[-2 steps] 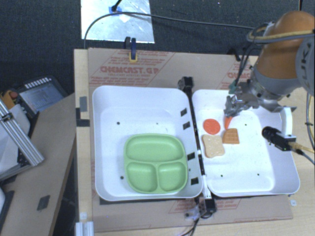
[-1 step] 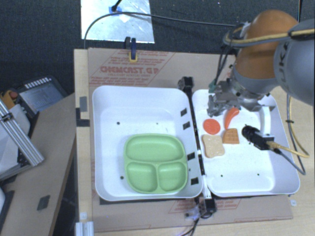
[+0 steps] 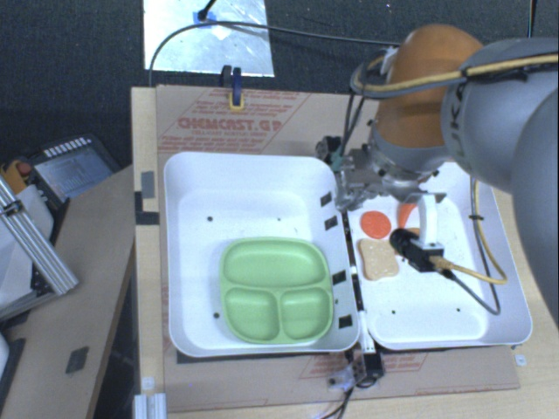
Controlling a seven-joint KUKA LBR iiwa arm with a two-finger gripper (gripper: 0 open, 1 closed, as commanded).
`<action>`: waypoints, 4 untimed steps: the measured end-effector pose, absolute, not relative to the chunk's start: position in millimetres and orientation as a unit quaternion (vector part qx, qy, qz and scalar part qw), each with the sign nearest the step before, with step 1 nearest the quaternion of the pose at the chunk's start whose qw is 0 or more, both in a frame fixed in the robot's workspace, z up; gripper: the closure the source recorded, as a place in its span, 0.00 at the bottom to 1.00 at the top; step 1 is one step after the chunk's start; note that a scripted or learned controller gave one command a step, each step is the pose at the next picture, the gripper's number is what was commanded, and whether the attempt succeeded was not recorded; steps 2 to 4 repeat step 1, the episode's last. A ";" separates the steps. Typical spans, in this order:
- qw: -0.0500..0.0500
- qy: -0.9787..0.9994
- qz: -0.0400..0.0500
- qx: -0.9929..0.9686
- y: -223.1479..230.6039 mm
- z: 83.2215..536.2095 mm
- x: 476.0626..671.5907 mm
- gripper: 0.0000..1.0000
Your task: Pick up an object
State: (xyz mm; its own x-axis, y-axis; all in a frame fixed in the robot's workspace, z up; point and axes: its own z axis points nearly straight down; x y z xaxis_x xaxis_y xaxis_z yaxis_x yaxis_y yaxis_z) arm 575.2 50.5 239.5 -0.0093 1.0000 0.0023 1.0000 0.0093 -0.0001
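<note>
In the right bin [image 3: 441,314] a flat orange-red disc [image 3: 376,224] lies near the left wall, and a tan bread-shaped slice [image 3: 378,259] sits just in front of it. A second orange-red piece [image 3: 406,214] peeks out to the disc's right, partly hidden by the robot. My gripper [image 3: 348,195] hangs low under the grey and orange wrist, over the back left corner of the right bin beside the divider. It is just behind and left of the disc. Nothing shows between its tips.
The left bin [image 3: 196,234] holds a green divided plate [image 3: 275,288] at its front right. Brown cardboard [image 3: 231,122] lies under both bins. The arm covers the back of the right bin.
</note>
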 end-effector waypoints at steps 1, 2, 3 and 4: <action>0.001 -0.710 -0.001 -0.704 94.3 235.0 561.1 1.00; 0.001 -0.710 -0.001 -0.704 94.3 235.0 561.1 1.00; 0.001 -0.710 -0.001 -0.704 94.3 235.0 561.1 1.00; 0.001 -0.710 -0.001 -0.704 94.3 235.0 561.1 1.00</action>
